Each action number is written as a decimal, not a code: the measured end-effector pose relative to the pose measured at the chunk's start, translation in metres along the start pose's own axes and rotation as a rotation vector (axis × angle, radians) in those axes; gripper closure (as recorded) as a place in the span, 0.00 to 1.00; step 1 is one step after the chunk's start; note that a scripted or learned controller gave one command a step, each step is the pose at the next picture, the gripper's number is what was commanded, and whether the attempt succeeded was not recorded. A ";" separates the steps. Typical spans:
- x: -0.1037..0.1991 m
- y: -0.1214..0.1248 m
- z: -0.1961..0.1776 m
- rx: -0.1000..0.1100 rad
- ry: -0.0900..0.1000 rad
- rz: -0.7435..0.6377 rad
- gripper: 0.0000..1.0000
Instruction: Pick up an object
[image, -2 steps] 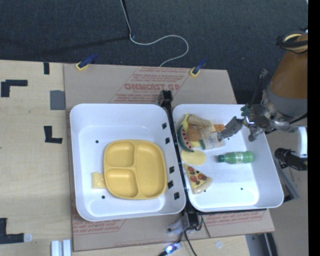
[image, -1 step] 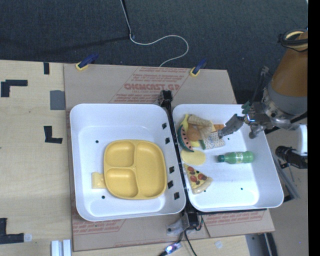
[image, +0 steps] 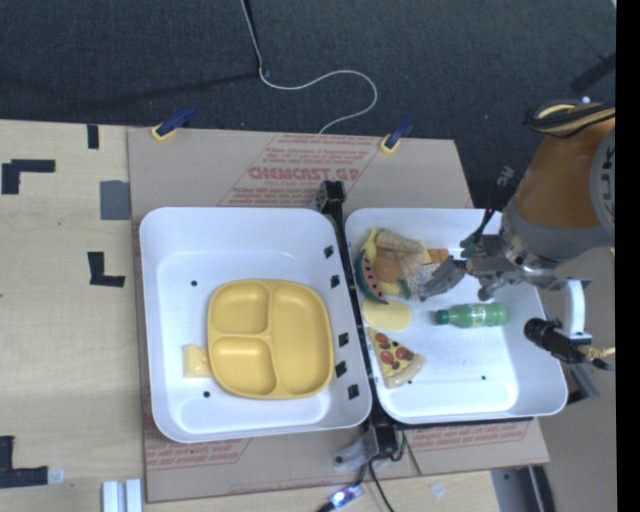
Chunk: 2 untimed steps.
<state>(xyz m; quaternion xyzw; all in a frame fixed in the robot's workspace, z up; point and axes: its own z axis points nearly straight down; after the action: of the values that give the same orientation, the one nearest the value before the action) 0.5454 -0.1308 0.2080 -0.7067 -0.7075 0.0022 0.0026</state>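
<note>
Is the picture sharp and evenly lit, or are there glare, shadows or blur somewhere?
Camera view: light is even and soft; the white bins look bright but keep their edges, with faint shadow along the inner walls. The yellow plate shows a mild sheen, no hard glare. The green bottle and the pizza slice are slightly soft. The gripper looks a little blurred.

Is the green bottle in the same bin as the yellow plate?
No, the green bottle lies in the right bin, while the yellow divided plate sits in the left bin.
</note>
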 end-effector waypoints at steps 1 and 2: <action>-0.002 -0.007 0.063 0.002 0.001 0.000 0.00; 0.008 -0.010 0.111 0.001 0.001 0.000 0.00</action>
<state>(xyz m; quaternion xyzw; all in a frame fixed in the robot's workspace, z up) 0.5345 -0.1232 0.0967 -0.7068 -0.7074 0.0020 0.0032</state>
